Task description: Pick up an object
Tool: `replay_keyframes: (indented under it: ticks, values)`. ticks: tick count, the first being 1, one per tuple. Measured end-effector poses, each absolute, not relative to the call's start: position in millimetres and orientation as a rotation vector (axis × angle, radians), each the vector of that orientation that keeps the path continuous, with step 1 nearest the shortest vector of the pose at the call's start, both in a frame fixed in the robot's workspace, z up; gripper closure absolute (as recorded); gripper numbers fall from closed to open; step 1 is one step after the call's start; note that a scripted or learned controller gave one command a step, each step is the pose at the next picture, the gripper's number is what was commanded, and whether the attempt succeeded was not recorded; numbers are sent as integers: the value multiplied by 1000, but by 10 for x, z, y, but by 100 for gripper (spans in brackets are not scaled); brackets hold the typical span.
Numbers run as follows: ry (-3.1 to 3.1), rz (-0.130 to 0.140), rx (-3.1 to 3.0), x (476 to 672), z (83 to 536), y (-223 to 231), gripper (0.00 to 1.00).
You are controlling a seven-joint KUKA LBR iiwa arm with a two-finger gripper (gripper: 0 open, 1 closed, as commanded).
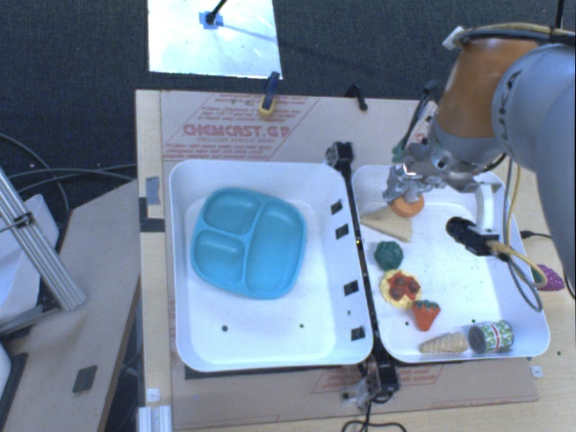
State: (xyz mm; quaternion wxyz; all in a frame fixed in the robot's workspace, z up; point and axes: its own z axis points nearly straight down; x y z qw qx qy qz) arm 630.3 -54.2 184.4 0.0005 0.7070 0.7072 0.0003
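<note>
Grey metal pincer (403,187), at the end of a grey arm (531,97) with an orange band, hung low over the far corner of the right-hand white bin (450,273). Its tip sat right on top of a small orange round toy (409,210), the likeliest thing to be picked, which lay directly beneath it and seemed to touch it. How wide the pincer stood could not be made out from above, and nothing was plainly seen gripped in it. Just beside the orange toy, on the side toward the other bin, lay a pale yellow wedge (387,227), touching or nearly touching it. Farther out toward the camera came a dark green lump (389,255), then a round yellow piece with a red top (400,287), then a red strawberry-like toy (426,314). Well away, along the near edge of the same bin, lay a tan cone (444,343) and a small green-labelled can (491,336). Across the divider, well apart from the pincer, the left bin (270,327) held a blue divided plate (247,241). To do the grasp well, the pincer would probably need to centre on the orange toy, close around its widest part without catching the wedge, and lift straight up, since a round toy could easily roll or squirt out.
</note>
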Motion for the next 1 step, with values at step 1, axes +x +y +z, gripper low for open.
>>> replay_keyframes:
  ticks: [1]
  values:
    - [2231,-2,2218,5557,1837,-107,100]
